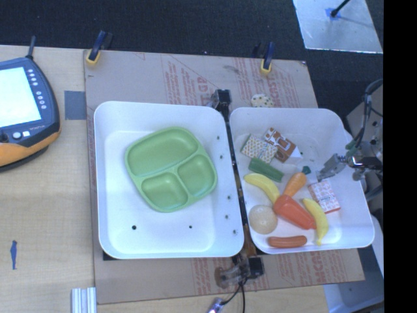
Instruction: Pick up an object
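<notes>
The gripper (pixel 331 167), seemingly spread and holding nothing, hovers over the right bin (pixel 326 119) beside a smooth carrot (pixel 294 184).

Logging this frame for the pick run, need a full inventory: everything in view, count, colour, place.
bins: 2, white, side by side on the bench
divided plate: 1, green, in left bin
bananas: 2, yellow, in right bin
carrot: 1, orange, right bin, middle
pepper: 1, red-orange, right bin, between the bananas
egg: 1, beige, right bin, near front
sausage: 1, red-orange, right bin, front edge
cucumber: 1, green, right bin
small boxes: 3, printed, right bin
clamps: 2, blue and yellow, back edge of the board
handheld controller: 1, grey and orange, far left
gripper: 1, grey, over right bin's right side
</notes>
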You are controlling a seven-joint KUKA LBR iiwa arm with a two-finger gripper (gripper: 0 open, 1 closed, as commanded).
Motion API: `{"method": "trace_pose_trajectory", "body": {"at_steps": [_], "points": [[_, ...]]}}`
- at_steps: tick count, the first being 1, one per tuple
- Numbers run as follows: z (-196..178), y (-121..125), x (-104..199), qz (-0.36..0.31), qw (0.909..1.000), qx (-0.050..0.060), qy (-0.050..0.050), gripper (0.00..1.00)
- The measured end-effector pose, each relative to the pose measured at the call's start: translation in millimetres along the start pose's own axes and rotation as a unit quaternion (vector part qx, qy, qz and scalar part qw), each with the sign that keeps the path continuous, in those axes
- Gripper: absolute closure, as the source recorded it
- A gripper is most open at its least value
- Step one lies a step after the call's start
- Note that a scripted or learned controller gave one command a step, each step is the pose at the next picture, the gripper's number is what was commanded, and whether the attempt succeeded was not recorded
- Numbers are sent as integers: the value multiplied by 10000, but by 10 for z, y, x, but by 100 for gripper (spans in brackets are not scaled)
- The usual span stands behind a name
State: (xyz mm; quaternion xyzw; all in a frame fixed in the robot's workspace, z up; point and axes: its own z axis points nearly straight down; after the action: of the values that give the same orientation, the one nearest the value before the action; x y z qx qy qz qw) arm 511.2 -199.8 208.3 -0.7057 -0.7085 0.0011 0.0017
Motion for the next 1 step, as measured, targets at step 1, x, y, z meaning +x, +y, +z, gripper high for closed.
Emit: {"method": "trace_pose_trajectory", "body": {"at_steps": [1], "points": [[1161,197,442,-15,10000,-3,-5,0]]}}
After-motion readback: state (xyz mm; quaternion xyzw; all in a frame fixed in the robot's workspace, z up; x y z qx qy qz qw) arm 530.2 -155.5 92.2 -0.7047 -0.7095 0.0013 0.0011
